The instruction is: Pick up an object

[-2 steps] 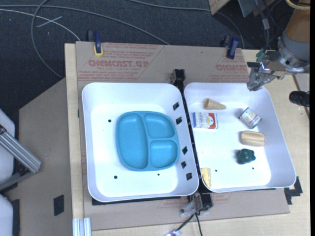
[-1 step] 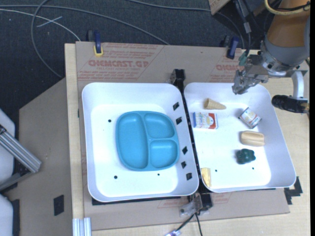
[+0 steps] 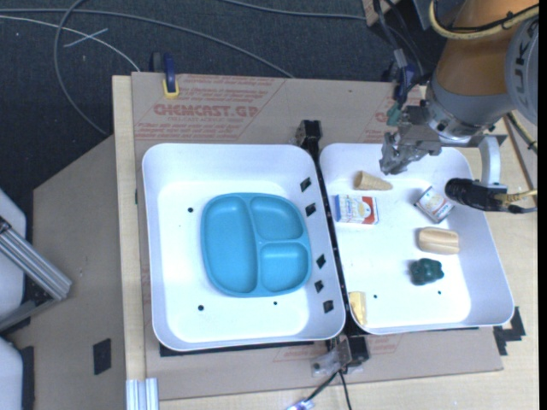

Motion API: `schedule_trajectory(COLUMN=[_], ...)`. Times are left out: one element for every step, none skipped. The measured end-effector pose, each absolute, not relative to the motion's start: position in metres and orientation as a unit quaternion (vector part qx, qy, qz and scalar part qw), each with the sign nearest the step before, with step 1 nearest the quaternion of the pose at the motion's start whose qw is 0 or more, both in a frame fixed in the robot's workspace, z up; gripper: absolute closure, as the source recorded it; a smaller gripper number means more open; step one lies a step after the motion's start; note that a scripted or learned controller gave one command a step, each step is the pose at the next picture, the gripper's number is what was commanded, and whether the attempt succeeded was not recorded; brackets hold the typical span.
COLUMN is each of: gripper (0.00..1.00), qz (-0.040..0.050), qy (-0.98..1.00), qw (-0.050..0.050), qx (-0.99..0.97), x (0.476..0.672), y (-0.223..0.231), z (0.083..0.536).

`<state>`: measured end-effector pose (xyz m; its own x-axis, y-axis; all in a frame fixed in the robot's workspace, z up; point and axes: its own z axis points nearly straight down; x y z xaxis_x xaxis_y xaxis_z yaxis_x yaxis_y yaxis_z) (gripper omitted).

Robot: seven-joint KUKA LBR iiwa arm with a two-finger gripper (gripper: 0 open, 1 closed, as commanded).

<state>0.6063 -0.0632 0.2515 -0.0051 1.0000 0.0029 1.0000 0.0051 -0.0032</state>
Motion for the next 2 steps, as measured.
schedule_trajectory(gripper=[1.00, 1.00], qz=[0.0004, 0.0006], qy=[-0.709, -0.709], qw=[0.003, 0.003], qx=[-0.705, -0.705], x=[0.596, 0.577], y=[-0.008, 0.044], z=[0.237, 0.226])
